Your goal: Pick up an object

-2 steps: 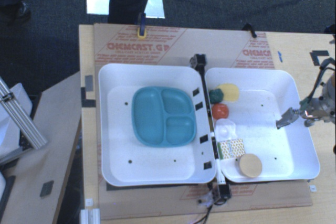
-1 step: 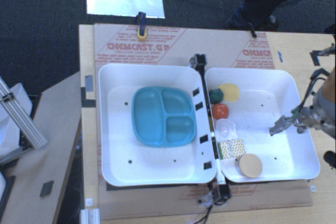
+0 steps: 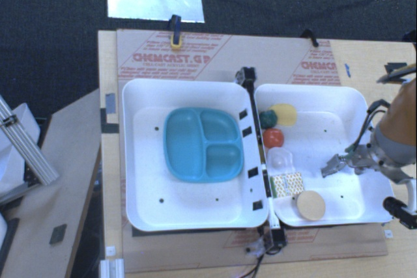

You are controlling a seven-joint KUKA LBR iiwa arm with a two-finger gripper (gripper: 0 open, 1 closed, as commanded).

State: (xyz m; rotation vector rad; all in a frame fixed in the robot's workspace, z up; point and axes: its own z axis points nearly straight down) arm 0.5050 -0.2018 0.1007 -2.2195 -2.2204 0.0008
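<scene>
Objects: your yellow piece [image 3: 285,114], green piece [image 3: 268,118], red ball [image 3: 273,137], clear cup [image 3: 280,158], patterned block [image 3: 287,183] and tan disc [image 3: 311,205] line the right bin's [image 3: 339,101] left side; the gripper [image 3: 332,166], fingers spread, hovers beside them, holding nothing.

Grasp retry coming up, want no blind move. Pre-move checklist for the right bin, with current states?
1. Gripper free of any object: ok, nothing between its fingers.
2. Targets in the right bin: ok; yellow object, dark green object, red ball, clear object, patterned packet and tan disc.
3. Gripper over a target: not ok, it sits right of the cluster.
4. Target spacing: not ok, they crowd the left wall.
5. Blue divided plate out of the way: ok, in the left bin.
</scene>
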